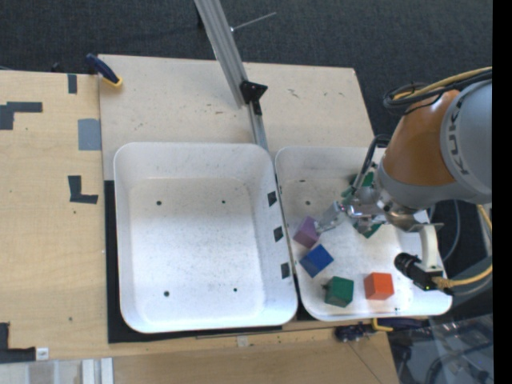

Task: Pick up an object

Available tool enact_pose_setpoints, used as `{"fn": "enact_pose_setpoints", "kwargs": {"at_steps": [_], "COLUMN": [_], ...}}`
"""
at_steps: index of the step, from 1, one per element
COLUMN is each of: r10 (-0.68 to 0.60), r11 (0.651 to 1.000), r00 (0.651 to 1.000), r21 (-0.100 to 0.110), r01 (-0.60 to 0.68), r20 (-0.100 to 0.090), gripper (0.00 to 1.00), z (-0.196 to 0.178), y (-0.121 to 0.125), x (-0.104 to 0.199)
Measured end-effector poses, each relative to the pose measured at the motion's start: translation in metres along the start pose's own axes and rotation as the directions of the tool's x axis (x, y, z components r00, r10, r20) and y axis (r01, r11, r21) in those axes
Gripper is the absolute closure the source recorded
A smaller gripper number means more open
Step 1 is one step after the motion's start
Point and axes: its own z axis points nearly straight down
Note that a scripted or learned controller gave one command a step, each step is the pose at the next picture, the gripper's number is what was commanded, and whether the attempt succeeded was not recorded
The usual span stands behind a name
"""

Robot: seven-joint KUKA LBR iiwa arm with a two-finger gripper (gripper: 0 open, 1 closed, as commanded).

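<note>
Over the right bin (320,166) the arm (432,146) reaches down, and its fingers (330,222) hang just beside the purple block (306,232), near the bin's left wall. I cannot tell if they are wide or narrow. Blue block (318,260) lies just below the purple one. Green block (340,290) and orange block (379,286) sit near the front edge.

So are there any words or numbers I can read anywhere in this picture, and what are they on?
"KU": large dark letters on the grey robot arm, cut off at the picture's edge, so the rest of the word cannot be read.
There is no other writing to read: the purple block, blue block, green block, orange block and the two shallow white bins carry none.
</note>
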Motion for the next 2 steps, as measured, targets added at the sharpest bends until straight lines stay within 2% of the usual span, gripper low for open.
{"fn": "enact_pose_setpoints", "kwargs": {"at_steps": [1,2], "r10": [-0.001,-0.001], "r11": [1.0,1.0], "r00": [1.0,1.0], "r21": [0.001,-0.002], "r01": [0.001,0.001], "r20": [-0.001,-0.002], "gripper": [0.0,1.0], "z": [0.047,0.035], "y": [-0.002,-0.001], "x": [0.009,0.009]}}
